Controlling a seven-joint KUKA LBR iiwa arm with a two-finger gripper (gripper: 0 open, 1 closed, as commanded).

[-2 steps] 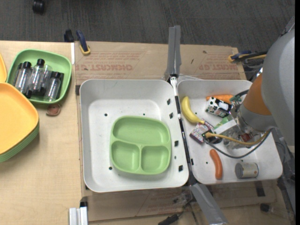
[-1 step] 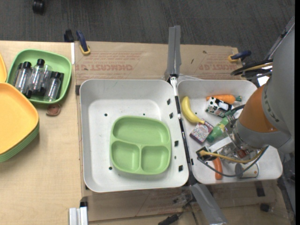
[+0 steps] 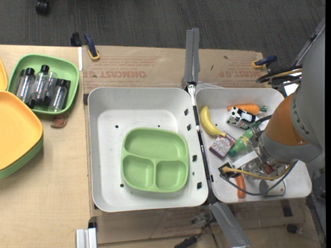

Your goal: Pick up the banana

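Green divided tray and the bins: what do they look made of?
Green divided tray: looks like moulded plastic, matte to satin, one even colour with rounded compartment walls. Left bin and right bin: probably thin formed white plastic, smooth with a slight sheen and rounded corners; painted metal can't be ruled out.

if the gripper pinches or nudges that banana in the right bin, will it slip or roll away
The banana is curved and lies flat, so it would probably pivot or slide rather than roll. Its skin looks smooth, so a pinch across the curve may slip. It lies near the bin wall, which would likely stop a push to that side.
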